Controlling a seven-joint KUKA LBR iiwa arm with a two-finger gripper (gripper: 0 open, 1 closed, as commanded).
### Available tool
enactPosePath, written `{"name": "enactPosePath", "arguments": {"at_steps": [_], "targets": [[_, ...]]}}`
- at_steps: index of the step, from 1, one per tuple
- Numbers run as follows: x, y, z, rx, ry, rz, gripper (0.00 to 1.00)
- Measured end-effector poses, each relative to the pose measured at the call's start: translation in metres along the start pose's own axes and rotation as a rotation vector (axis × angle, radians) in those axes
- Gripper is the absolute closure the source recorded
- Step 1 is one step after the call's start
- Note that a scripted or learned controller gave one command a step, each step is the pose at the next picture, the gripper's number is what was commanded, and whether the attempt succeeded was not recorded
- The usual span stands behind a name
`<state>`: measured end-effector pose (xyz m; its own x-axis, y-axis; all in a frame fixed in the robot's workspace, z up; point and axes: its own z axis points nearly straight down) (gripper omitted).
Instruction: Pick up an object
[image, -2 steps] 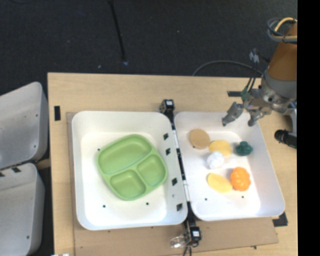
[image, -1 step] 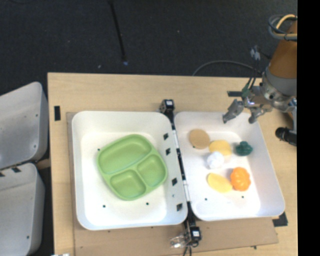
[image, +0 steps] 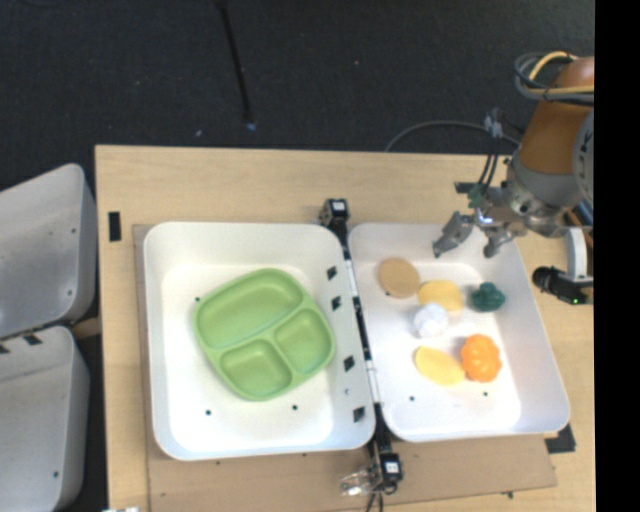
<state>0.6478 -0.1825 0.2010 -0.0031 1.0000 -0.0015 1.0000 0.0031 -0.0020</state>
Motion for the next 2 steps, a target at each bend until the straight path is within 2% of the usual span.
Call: {"name": "enactPosePath", "arguments": {"at_steps": [2], "targets": [[-0.012,-0.001,0.102,-0.002,-0.001,0.004,0.00]]}}
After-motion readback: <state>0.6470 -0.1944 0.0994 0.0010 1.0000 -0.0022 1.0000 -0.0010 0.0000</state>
